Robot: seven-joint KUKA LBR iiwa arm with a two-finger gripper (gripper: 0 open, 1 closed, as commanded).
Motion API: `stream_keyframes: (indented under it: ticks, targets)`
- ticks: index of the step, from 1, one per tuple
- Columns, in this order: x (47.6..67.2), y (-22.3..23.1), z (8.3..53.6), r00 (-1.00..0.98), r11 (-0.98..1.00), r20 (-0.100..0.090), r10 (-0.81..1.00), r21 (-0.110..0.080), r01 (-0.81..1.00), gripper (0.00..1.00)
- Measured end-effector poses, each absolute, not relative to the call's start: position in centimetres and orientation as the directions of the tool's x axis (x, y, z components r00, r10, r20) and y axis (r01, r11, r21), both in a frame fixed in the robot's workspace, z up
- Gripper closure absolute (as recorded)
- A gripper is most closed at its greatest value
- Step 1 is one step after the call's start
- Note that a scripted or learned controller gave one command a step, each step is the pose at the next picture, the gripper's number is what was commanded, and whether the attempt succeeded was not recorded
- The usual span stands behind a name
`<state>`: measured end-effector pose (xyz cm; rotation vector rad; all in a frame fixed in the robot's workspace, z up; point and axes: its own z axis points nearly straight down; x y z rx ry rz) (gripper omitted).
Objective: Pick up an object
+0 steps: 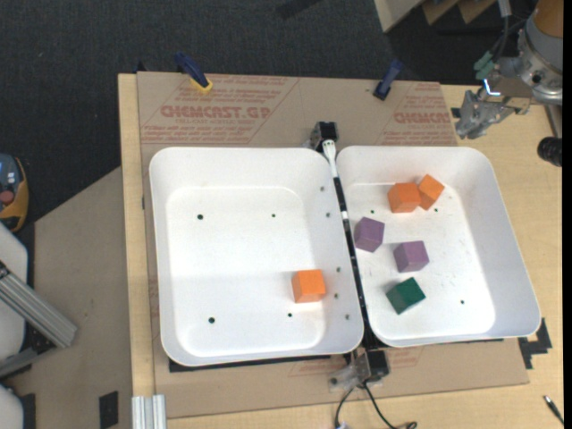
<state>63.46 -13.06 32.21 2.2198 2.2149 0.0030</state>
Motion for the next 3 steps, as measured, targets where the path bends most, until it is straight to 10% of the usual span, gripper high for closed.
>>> stream_keyframes:
  ticks: [1, 2, 3]
  targets:
    - [61.1, -15.8, 30.9, 0.004, -0.004, -0.001, 1.0, -0.003, 1.0, 1.0]
    - [65.1, -20.4, 33.5, 0.002, -0.002, -0.006, 1.0, 0.008, 1.0, 1.0]
    - [62.5, -22.6, 30.5, 0.003, -0.003, -0.001, 1.0, -0.004, 1.0, 1.0]
